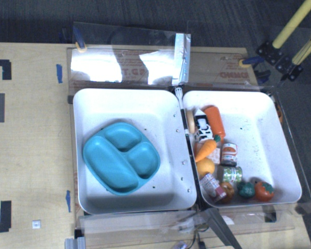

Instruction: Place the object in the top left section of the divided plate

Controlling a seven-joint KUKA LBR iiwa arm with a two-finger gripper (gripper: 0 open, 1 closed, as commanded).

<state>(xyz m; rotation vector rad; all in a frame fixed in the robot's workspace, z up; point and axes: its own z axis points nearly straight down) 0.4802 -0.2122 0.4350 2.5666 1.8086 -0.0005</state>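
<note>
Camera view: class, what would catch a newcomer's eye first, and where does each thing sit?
The blue plate stands out first, tilted in the left bin, its three sections bare. Next comes the heap of toy food crowded along the left side of the right bin, with an orange carrot at its top and a tomato at its bottom.

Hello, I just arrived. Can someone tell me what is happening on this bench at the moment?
Nothing is being handled at this moment. The blue divided plate lies in the left bin, and all of its sections have nothing in them, so the placing is not yet done. The small toy food items, among them an orange bottle, a carrot, a can and a tomato, lie crowded along the left side and lower edge of the right bin.
</note>
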